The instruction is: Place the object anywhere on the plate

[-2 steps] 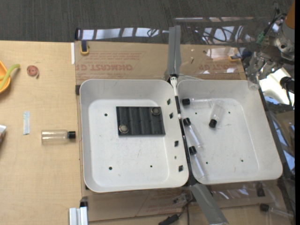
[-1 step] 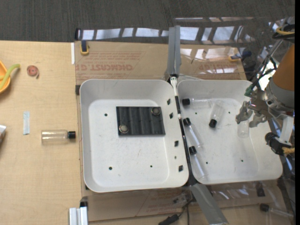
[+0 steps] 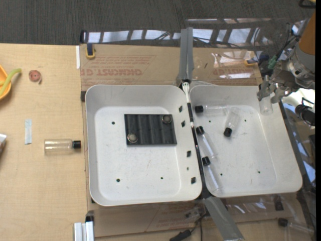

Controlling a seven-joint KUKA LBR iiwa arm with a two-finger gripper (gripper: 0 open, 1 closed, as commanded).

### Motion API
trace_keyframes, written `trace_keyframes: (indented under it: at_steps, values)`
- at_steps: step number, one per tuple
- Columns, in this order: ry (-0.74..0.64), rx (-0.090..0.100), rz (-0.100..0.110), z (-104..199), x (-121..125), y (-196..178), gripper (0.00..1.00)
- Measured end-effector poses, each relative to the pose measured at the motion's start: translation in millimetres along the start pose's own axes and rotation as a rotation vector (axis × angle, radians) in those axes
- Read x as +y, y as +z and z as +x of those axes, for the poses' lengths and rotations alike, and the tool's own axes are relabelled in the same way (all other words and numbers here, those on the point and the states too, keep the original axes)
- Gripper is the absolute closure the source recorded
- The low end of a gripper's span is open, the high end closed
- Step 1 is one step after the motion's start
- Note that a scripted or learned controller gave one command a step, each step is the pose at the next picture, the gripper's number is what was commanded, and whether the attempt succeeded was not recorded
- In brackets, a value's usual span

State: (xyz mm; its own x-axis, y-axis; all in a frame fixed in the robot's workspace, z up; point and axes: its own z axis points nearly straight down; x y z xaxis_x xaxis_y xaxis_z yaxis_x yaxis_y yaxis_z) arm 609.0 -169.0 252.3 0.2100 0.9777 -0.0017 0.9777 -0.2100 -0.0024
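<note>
Wooden bench (image 3: pixel 40 185), two shallow white bins.
Gripper (image 3: pixel 266 92) hung over right bin's (image 3: pixel 281 185) far-right rim; grip state unreadable. Clear cylindrical vials, black caps, lay in that bin, nearest one (image 3: pixel 231 123) mid-floor. Ribbed black rectangular plate (image 3: pixel 150 129) sat flat in left bin (image 3: pixel 100 185).

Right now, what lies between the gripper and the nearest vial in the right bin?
Camera view: only bare white bin floor between the gripper and that vial.
</note>
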Motion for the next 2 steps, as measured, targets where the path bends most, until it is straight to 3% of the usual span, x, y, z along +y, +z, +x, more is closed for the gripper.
trace_keyframes:
  at_steps: [1, 2]
  values:
    - [-0.303, -0.001, -0.002, -4.6, 44.5, -188.8, 1.0]
    - [-0.322, 0.0, 0.001, 5.6, -78.0, -112.0, 1.0]
